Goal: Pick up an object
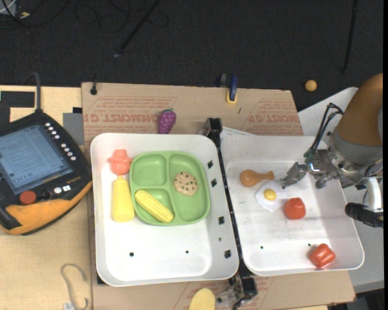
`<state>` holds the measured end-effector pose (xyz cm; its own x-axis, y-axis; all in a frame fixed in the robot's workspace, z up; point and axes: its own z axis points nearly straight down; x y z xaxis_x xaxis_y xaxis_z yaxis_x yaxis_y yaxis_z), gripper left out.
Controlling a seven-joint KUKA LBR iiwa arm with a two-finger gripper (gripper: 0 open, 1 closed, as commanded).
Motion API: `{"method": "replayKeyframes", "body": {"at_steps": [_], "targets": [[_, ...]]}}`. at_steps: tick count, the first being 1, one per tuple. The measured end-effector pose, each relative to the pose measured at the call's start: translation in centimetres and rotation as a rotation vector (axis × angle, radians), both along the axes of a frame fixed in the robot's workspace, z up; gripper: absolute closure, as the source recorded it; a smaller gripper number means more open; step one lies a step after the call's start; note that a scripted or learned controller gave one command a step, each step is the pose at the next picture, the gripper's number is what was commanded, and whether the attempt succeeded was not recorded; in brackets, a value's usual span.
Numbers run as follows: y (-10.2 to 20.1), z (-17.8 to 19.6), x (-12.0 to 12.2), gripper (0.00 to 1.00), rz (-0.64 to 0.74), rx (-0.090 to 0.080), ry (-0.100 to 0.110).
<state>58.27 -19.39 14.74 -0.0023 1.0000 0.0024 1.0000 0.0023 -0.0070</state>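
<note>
— Two white bins (110,237) sit side by side; where's the gripper (296,173)?
— Over the right bin, its fingers spread, holding nothing, just right of the chicken drumstick (255,177) and above the fried egg (268,197).

pendant (32,163) left | clamp (232,89) top | ball (310,85) floor

A green plate (170,189) carries a yellow corn cob (154,205) and a tan cookie (185,183) speckled with dark chips. At centre right lie a brown drumstick (255,177), a white egg (268,197) with yellow yolk, and a red cup (295,208).
</note>
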Motion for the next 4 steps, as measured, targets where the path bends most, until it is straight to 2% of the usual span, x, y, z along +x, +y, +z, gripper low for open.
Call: {"method": "replayKeyframes", "body": {"at_steps": [1,2,4], "targets": [[0.3,-5.2,0.1,0.00,-0.002,-0.002,-0.007],[0.2,-3.9,0.2,1.00,-0.002,-0.002,-0.010],[-0.7,7.4,0.7,1.00,-0.003,-0.003,-0.010]]}}
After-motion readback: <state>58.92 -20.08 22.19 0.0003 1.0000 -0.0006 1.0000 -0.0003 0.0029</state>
